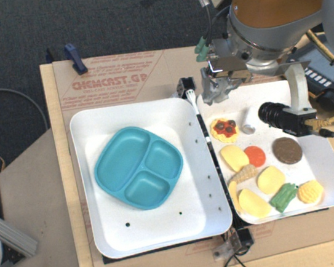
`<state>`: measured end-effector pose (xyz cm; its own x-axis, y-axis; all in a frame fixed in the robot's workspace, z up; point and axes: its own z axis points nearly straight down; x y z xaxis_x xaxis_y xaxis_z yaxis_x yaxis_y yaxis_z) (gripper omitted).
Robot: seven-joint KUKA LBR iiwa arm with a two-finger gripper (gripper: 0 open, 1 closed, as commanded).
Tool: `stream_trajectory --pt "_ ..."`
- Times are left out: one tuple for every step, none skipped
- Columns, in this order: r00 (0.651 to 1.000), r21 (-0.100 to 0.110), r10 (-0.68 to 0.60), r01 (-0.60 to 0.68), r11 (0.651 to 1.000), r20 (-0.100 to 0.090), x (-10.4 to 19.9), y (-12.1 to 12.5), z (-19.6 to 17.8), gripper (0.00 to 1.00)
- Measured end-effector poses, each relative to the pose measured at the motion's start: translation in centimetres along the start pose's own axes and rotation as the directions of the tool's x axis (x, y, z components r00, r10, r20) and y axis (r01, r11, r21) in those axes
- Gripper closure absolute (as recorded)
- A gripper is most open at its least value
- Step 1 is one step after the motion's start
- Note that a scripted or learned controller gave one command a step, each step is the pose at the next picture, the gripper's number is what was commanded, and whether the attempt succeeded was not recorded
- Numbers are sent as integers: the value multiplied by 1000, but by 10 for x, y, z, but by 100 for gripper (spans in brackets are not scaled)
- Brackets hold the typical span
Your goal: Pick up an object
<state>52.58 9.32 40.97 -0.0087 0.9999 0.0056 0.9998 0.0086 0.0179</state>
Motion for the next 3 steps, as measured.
stream_trajectory --pt "1000 23 12 -12 1000 6 -31 -50 31 100" --pt "1000 11 5 -5 1000 4 2 -46 -24 100" --pt "1000 13 7 -7 1000 6 0 -45 -32 100"
